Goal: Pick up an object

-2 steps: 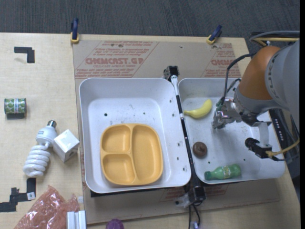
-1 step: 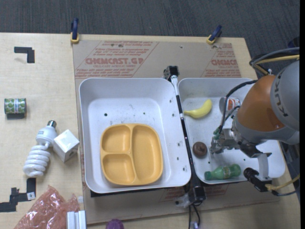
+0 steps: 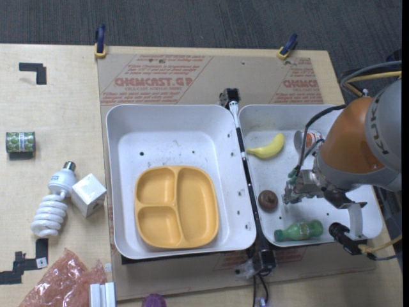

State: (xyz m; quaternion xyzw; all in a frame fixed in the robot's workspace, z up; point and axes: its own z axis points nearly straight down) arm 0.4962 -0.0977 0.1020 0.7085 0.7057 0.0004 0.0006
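On the worktop [image 3: 64, 107], a green bottle [image 3: 298, 231] lies on its side at the near edge of the right bin [image 3: 252, 117], with a brown ball [image 3: 268, 200] just beyond it by the dividing wall. The grey-and-orange arm [image 3: 358, 149] reaches in from the right, its end effector [image 3: 295, 190] hanging over the bin floor just right of the ball (whether it is released or clenched cannot be told). Farther back, a banana [image 3: 267, 147] lies near the bin's far wall, a can [image 3: 308, 139] beside it. The left bin [image 3: 121, 146] holds a yellow divided plate [image 3: 176, 206].
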